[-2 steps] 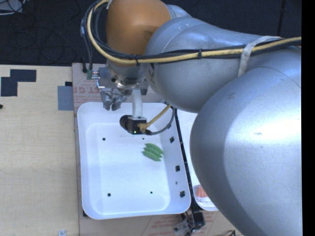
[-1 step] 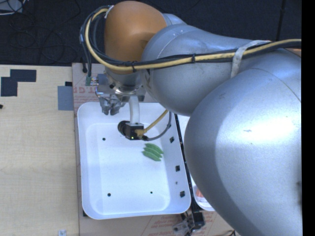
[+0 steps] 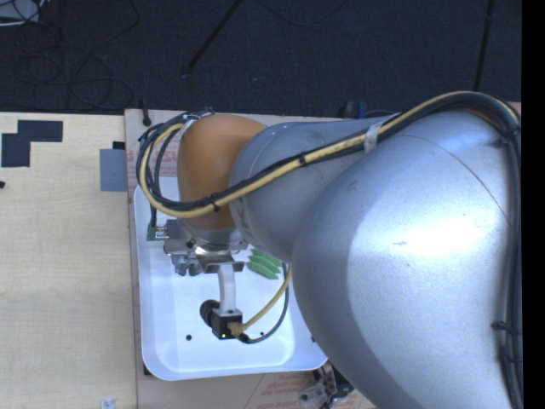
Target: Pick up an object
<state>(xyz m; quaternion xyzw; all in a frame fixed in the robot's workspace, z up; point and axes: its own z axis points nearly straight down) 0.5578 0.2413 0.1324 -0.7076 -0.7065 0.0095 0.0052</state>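
Two flat marks, a black patch (image 3: 34,136) and a grey patch (image 3: 111,169), sit on the pale bench (image 3: 60,296) at my far left. Next comes the white bin (image 3: 170,358), where I see the gripper (image 3: 204,258) low over the upper part of the floor, under the arm's orange band (image 3: 213,169); I cannot tell whether it is wide or narrow, and I see nothing held in it. Just to its right lies a green object (image 3: 266,267), partly tucked under the grey arm (image 3: 409,254), which covers the right side.
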